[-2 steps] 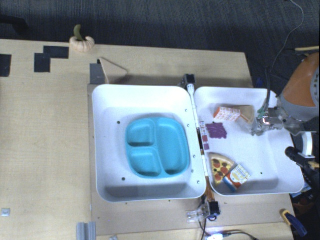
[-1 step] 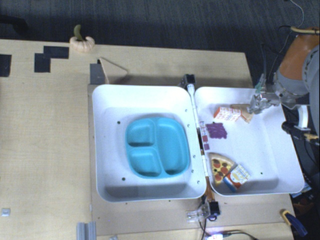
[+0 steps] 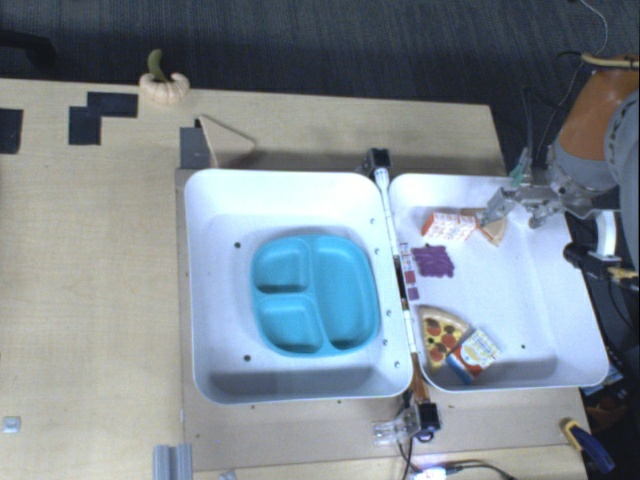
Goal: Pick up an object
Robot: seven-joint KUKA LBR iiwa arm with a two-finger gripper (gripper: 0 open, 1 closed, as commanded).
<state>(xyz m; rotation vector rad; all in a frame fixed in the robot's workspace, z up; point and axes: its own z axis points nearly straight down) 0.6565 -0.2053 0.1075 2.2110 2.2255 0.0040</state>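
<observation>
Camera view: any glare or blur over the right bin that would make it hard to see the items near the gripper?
Camera view: bright, even light; the right bin looks slightly washed out, without hard glare. The gripper is a little soft-edged beside the orange-white packet. The purple item and pizza slice read clearly.
</observation>
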